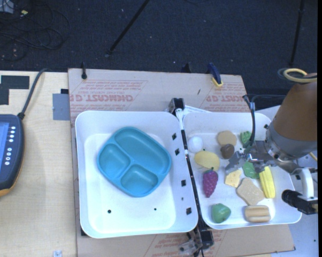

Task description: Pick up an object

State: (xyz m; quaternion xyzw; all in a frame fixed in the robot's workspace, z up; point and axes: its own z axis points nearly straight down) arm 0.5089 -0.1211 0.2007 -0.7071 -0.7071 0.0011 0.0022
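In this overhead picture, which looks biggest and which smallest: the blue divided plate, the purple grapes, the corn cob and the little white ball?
Largest to smallest, as they look from above:
1. blue divided plate, by far
2. corn cob and purple grapes, too alike in size to rank
3. white ball

Both white bins (91, 143) look like smooth moulded plastic with a soft sheen. The blue divided plate (134, 160) is plastic too, smooth and faintly glossy. Under the bins lies a brown sheet of matt corrugated cardboard (123, 92) printed in red, on a pale bench top (32, 218) with a flat, wood-like finish. The toy foods look like plastic: the purple grapes (209, 182) bumpy, the yellow corn (267, 182) ribbed, the white ball (195, 142) smooth.
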